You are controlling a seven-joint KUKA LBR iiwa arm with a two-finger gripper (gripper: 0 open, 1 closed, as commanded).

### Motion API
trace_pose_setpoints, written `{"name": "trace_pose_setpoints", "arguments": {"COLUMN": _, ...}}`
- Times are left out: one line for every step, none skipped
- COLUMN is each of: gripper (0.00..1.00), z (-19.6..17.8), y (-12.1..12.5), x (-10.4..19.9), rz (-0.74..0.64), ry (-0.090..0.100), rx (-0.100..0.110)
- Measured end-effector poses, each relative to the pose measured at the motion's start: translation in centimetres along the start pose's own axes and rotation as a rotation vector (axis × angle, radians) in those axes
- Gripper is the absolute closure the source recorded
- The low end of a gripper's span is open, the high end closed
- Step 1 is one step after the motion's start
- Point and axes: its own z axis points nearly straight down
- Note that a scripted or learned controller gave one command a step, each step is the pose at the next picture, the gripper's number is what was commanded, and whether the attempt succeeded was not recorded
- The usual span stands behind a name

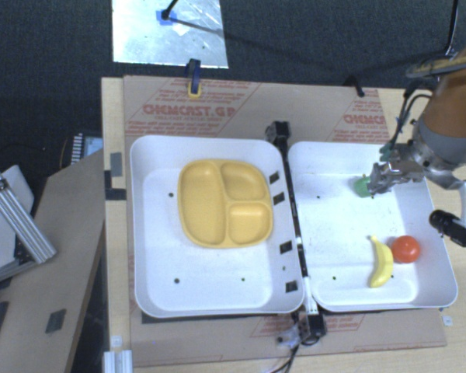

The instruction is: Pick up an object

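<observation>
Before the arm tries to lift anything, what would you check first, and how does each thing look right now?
1. End effector is over the right bin: ok.
2. A target lies near it: ok, a small green object sits at its tip.
3. Green object seated between the fingers: cannot tell, the tip hides part of it.
4. Other objects away from the tip: ok, the banana and the red ball lie apart from it toward the near side of the right bin, close beside each other.
5. Yellow divided plate out of the way: ok, it rests in the left bin.
</observation>
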Motion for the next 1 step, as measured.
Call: {"name": "trace_pose_setpoints", "arguments": {"gripper": 1.0, "z": -0.57, "y": -0.08, "x": 4.95, "rz": 0.0, "ry": 0.0, "rx": 0.0}}
